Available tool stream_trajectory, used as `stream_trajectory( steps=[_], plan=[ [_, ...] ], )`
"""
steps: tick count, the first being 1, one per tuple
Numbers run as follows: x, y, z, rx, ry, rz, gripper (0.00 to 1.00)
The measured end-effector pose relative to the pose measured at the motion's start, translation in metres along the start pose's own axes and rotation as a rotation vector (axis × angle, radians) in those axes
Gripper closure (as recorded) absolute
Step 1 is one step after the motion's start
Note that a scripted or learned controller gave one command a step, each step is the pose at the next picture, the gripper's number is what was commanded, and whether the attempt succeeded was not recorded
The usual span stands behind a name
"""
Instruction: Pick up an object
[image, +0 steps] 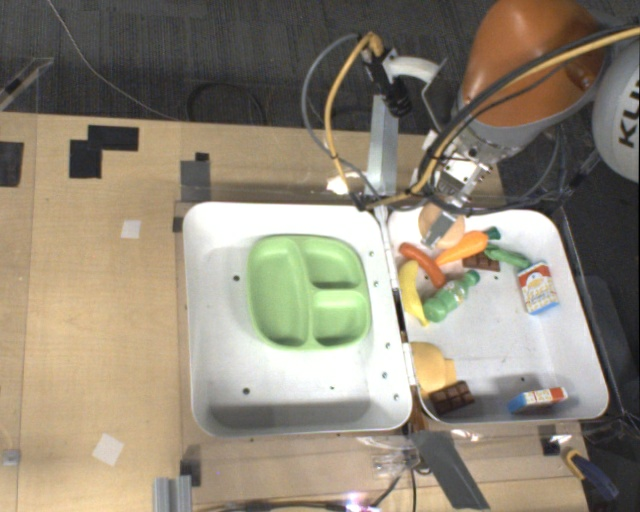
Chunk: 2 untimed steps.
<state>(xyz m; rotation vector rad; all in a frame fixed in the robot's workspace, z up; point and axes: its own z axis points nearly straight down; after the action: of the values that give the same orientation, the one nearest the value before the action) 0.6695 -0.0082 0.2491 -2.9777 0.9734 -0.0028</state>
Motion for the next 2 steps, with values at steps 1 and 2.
stream_trajectory(
  steps=[1, 2],
  plan=[
    [0.051, 0.069, -0.01, -0.006, 0.006, -0.117, 1.0],
    [0.07, 0.097, 0.015, -0.007, 0.003, -0.123, 1.0]
  ],
)
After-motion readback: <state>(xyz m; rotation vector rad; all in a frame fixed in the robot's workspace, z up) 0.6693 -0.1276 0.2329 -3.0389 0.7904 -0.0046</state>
